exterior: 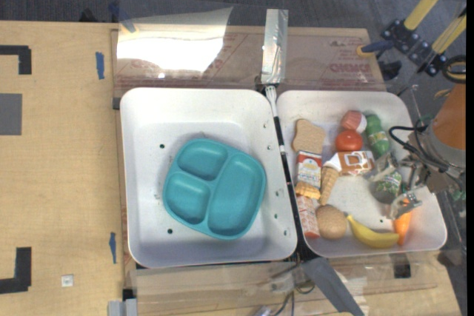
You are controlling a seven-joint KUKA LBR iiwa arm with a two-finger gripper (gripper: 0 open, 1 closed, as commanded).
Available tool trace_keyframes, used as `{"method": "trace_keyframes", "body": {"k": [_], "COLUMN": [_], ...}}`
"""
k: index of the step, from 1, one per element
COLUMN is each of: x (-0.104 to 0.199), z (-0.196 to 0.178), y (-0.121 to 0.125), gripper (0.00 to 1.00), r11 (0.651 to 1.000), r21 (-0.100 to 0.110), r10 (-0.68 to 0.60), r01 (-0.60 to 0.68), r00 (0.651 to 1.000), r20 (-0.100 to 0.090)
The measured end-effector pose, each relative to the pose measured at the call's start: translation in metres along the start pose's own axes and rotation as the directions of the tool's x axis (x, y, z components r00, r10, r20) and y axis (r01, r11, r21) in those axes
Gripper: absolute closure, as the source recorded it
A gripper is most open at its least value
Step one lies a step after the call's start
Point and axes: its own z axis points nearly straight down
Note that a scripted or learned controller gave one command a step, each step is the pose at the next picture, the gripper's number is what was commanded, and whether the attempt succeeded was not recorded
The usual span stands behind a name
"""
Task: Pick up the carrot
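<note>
Wooden bench [52,181] bearing two white bins [141,122]; banana [372,234] crowding carrot [403,224] near right; gripper [406,185] above, grip state indiscernible.

Wooden bench [59,159] under two white bins [141,159] side by side

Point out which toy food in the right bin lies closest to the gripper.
The orange carrot, at the bin's lower right corner just below the gripper. The banana beside it and the potato lie farther left.

Orange carrot [402,224], yellow banana [372,235] (teal tray [215,189])
</note>
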Motion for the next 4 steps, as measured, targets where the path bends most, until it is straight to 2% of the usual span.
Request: {"method": "trace_keyframes", "body": {"k": [1, 2, 3, 4], "x": [0.034, 0.028, 0.034, 0.029], "z": [0.007, -0.006, 0.006, 0.006], "y": [0.007, 0.008, 0.007, 0.01], "gripper": [0.0, 1.0, 1.0, 1.0], "r11": [0.998, 0.998, 0.975, 0.894], "r21": [0.002, 0.004, 0.002, 0.009], "r10": [0.067, 0.064, -0.223, -0.447], "r01": [-0.067, -0.064, 0.223, 0.447], "r00": [0.998, 0.998, 0.975, 0.894], "r20": [0.004, 0.018, 0.005, 0.006]}}
